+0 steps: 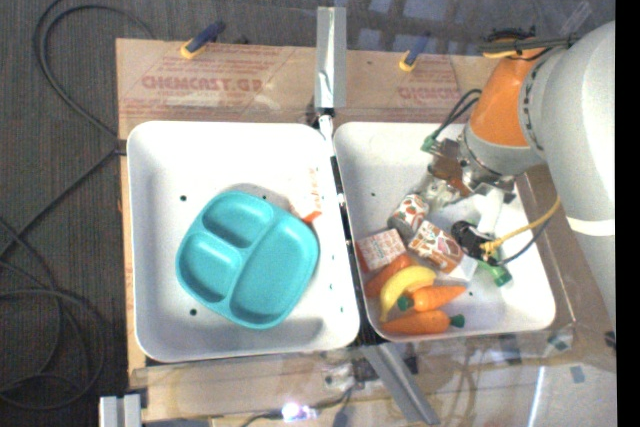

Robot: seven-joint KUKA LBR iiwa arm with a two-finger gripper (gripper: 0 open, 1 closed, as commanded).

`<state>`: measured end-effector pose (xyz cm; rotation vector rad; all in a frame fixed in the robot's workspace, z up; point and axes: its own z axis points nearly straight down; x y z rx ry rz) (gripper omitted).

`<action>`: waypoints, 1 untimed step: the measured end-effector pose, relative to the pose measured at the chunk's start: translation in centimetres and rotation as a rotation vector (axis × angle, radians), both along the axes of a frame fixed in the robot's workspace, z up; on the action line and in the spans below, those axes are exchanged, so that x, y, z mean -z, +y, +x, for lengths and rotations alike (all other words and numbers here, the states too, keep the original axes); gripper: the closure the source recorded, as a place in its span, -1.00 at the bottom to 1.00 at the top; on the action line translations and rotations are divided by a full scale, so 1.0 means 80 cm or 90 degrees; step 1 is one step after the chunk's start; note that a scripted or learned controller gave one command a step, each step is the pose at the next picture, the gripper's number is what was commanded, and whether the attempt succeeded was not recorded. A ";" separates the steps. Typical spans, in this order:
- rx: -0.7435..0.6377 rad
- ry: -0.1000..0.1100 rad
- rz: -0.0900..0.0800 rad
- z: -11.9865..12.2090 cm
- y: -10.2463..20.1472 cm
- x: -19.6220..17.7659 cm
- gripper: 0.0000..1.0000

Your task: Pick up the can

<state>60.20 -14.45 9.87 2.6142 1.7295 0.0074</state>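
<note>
Right bin (520, 310): crowded with small things near its front.
Can (408, 211): patterned, mid-bin, just below the gripper.
Gripper (438, 181): low over the bin's back half; whether it is wide or narrow cannot be told.
Around the can: box (436, 246) just beside, packet (378, 248), banana (405, 283), carrots (428, 309).
Left bin (150, 165): teal plate (248, 258).

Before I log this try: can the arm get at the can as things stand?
Probably yes. The tool hangs in the right bin, just above the can, whose top side looks uncovered; a box lies close beside it.
</note>
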 end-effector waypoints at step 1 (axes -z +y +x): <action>0.138 0.007 0.001 -0.030 0.045 -0.144 1.00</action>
